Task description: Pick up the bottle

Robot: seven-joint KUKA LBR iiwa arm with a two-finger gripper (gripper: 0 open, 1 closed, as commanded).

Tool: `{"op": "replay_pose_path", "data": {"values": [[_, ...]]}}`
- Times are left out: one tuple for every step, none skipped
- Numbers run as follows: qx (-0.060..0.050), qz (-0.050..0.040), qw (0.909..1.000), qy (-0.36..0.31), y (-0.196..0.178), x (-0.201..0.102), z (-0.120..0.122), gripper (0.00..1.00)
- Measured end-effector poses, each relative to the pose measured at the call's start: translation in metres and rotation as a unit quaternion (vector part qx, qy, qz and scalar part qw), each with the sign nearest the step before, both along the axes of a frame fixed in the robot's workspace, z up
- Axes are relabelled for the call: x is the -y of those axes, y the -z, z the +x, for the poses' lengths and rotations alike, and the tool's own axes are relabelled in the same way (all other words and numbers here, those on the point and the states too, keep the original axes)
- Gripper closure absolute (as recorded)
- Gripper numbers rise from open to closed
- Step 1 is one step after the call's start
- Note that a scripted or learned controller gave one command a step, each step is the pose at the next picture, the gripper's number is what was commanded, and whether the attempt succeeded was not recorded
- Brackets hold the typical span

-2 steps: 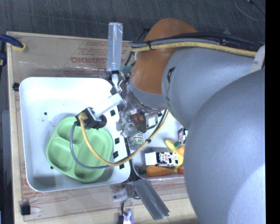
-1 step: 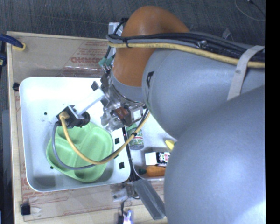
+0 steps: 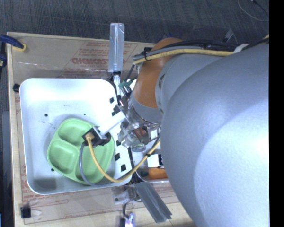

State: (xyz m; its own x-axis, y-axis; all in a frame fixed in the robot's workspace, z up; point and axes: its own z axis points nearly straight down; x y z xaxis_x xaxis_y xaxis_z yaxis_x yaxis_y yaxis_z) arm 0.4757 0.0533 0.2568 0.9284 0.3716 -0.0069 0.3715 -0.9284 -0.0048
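The grey arm (image 3: 217, 126) takes up the right half of my frame. The left white bin (image 3: 61, 98) lies at centre left, with a green divided plate (image 3: 66, 150) in its lower part. The gripper (image 3: 134, 137) sits mid-frame at the bin's right edge; I cannot tell whether it is open or closed. A clear glassy shape (image 3: 138, 142) right at it may be the bottle, but I cannot be sure.

From my station I count one green divided plate (image 3: 68, 148) lying in one white bin (image 3: 42, 98), one small orange object (image 3: 157, 173) low beside the arm, and two blue clamps (image 3: 12, 42) on the table's (image 3: 61, 56) left edge.
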Motion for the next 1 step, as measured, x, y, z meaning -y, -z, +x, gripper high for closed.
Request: {"op": "replay_pose_path", "data": {"values": [[0.002, -0.0014, 0.9962, 0.087, 0.0005, -0.0843, 0.0005, 1.00]]}}
